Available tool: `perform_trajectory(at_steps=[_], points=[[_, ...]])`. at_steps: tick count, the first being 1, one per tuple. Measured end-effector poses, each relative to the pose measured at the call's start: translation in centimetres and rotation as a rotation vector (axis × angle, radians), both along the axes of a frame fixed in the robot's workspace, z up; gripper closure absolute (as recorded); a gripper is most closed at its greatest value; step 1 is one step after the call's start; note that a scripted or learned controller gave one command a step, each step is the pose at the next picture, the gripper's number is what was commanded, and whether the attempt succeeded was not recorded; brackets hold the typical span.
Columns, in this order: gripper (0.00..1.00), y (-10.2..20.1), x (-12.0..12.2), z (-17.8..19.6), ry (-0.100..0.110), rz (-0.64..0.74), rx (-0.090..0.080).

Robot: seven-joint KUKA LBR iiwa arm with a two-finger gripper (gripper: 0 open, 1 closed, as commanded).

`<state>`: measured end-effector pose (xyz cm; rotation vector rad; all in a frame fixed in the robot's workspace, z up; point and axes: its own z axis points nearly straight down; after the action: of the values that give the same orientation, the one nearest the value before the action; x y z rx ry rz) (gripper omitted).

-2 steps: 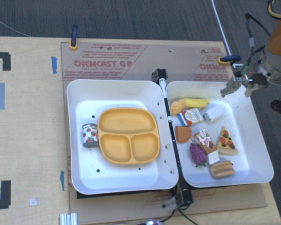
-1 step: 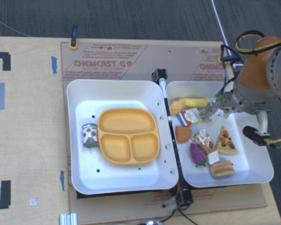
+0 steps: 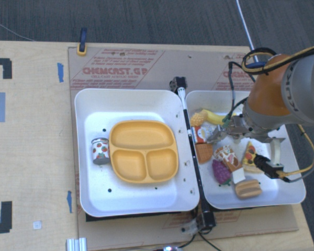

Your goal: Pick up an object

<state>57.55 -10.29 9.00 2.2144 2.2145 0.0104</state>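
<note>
End effector (image 3: 218, 134) low in the right bin (image 3: 293, 192) among toy food; grip state indiscernible

The arm (image 3: 298, 85) is a thick grey cylinder with a broad, rounded orange band (image 3: 267, 94) above the wrist. Yellow and black cables (image 3: 254, 60) loop over the top of the band, and a black cable runs down its side. Below sits a metallic grey wrist block carrying the end effector (image 3: 218, 135). Another yellow-and-black cable (image 3: 298, 170) trails beneath.
</note>
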Motion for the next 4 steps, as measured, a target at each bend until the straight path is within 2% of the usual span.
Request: perform_trajectory(at_steps=[1,2,3,4], points=[[0.0,0.5,-5.0,0.0,-0.004,0.0,-0.002],[1.0,0.1,-4.8,1.1,-0.012,-0.004,-0.011],[0.0,0.1,-4.8,1.1,-0.011,-0.004,-0.011],[0.0,0.8,-9.1,0.0,-0.01,-0.002,-0.007]])
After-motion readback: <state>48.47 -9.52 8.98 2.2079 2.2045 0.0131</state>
